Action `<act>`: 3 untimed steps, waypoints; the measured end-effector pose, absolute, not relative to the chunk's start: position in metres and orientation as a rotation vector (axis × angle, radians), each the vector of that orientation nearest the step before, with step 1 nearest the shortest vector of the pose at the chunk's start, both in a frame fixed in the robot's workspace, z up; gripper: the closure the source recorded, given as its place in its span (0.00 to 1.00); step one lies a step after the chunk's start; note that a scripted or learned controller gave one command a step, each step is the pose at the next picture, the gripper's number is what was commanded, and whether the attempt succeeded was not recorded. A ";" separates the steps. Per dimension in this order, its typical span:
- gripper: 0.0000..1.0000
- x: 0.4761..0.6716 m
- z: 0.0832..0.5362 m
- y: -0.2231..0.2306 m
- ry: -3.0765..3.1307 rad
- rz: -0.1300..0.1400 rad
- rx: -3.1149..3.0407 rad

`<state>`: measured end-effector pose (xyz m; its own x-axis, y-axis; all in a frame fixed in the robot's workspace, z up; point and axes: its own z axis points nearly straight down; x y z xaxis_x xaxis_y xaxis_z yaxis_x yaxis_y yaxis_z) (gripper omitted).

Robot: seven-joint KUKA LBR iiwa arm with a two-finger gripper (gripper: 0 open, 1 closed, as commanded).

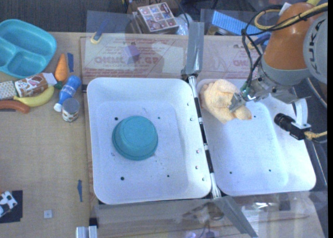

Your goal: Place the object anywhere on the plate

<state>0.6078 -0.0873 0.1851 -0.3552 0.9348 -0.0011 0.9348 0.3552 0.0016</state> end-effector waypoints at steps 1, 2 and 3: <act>1.00 0.581 0.185 -0.028 2.764 0.000 1.493; 1.00 0.573 0.186 0.038 2.748 0.002 1.522; 1.00 0.554 0.184 0.069 2.740 -0.001 1.539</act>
